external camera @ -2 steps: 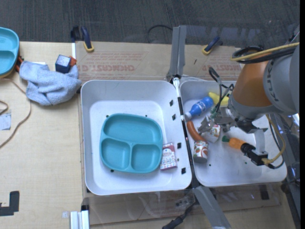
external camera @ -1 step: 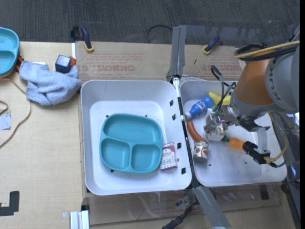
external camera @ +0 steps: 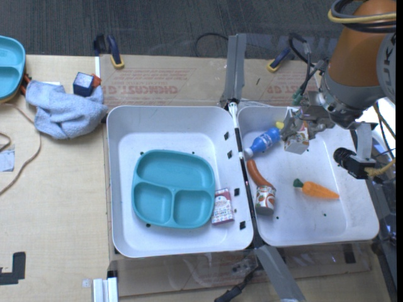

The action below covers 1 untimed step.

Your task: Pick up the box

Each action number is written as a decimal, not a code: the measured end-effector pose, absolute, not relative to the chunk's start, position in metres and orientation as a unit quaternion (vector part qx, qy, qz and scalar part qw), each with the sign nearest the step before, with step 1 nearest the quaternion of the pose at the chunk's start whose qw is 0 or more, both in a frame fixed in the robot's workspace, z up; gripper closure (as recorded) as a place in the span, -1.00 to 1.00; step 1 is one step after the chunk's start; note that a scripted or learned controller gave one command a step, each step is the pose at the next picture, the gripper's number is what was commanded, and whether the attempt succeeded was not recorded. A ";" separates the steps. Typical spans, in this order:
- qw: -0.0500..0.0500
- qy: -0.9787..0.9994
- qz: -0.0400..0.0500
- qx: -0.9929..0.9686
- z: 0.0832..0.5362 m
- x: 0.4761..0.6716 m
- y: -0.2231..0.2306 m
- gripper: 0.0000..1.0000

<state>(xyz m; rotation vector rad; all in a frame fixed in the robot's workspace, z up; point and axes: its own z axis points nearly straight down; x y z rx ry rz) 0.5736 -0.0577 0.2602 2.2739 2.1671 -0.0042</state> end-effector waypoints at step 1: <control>-0.001 0.660 -0.002 0.752 0.198 0.568 -0.071 1.00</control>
